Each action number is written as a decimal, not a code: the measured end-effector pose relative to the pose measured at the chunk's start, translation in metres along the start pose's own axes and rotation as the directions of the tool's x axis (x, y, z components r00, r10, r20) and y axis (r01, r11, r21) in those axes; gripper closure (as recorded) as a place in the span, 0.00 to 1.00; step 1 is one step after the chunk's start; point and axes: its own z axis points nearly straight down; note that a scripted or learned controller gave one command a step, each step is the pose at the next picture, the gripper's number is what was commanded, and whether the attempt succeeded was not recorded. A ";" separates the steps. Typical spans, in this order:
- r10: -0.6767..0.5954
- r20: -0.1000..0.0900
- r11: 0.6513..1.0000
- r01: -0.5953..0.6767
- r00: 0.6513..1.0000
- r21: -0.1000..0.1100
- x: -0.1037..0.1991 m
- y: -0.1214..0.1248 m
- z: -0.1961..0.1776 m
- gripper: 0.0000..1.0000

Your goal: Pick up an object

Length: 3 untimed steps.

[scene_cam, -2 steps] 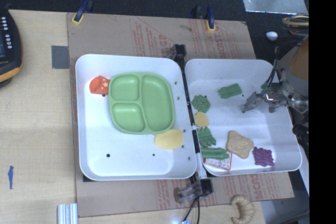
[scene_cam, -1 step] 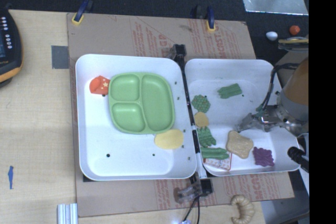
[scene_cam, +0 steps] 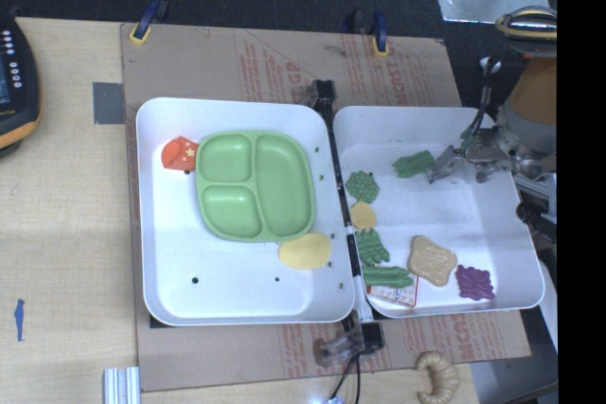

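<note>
The fingers [scene_cam: 441, 169] of the gripper [scene_cam: 461, 167] appear spread apart, with nothing seen between them, low over the far part of the right bin [scene_cam: 492, 222]. Just beside the nearer finger, on its left, a small dark green piece [scene_cam: 414, 164] lies flat on the bin floor; it is judged the likeliest thing to be taken. It looks like a light, moulded toy food, probably stiff and somewhat smooth, so it is best closed on across its narrow width near the middle, where it is less likely to swivel or slip out. Further out in the same bin lie a leafy green piece [scene_cam: 361, 185], a toast slice [scene_cam: 432, 259] and a purple bunch [scene_cam: 474, 282]. In the left bin [scene_cam: 166, 289] a green divided plate [scene_cam: 256, 184] is set, with a red piece [scene_cam: 178, 153] and a yellow piece [scene_cam: 304, 252] at its edges. Both bins rest on the worktop [scene_cam: 66, 232].
</note>
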 end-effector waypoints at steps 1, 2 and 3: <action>0.005 -0.004 1.000 -0.005 1.000 0.012 0.001 -0.043 -0.023 0.00; 0.000 -0.007 1.000 0.000 1.000 0.015 0.066 -0.078 0.021 0.00; 0.009 -0.004 1.000 -0.009 1.000 0.014 0.031 -0.130 0.019 0.00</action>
